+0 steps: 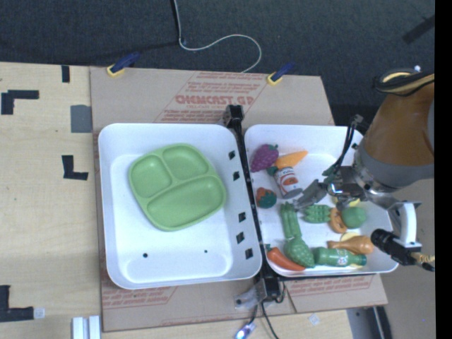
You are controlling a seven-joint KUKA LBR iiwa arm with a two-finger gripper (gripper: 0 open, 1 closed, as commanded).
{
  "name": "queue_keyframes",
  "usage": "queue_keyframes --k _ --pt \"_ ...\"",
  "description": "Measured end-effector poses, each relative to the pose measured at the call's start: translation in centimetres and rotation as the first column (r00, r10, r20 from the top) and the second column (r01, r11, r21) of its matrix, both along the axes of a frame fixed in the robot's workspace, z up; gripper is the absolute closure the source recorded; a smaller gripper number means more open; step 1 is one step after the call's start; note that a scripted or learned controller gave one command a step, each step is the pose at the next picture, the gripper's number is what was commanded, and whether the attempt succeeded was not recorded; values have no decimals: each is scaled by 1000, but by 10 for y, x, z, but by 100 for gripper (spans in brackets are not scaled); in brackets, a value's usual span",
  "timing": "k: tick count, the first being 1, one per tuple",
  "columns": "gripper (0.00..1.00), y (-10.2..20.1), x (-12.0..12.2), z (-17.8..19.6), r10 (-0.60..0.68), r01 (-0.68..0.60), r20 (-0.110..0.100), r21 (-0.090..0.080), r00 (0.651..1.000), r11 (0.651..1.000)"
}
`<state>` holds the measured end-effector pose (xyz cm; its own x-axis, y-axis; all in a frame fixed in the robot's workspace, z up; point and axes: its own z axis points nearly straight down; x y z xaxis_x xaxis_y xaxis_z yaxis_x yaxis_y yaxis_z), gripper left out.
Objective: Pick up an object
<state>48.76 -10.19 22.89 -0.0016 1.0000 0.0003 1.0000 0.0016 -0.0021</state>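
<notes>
The right bin [321, 134] holds several toy foods. Among them are purple grapes [263, 157], an orange carrot [294, 157], a red and white can [286, 181], a green cucumber [289, 222] and a bumpy green piece [318, 214]. A round green and orange piece [351, 217] lies at the right, and a green bottle [340, 258] lies along the front wall. My gripper [328, 198] hangs over the middle right of this bin, just above the bumpy green piece. It is open, and nothing shows between its fingers [308, 195].
The left bin [113, 210] holds a green divided plate [178, 186]. A black ridge [244, 189] joins the two bins. The arm's grey and orange body [399, 140] covers the right bin's right wall. A cable [212, 44] runs over the dark floor behind.
</notes>
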Motion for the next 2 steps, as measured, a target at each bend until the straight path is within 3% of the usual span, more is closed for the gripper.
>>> queue_keyframes --k 1,2 --pt "0 76 -3 84 9 -9 8 1 1000 1000" --pt "100 72 -4 89 2 -2 -1 0 1000 1000"
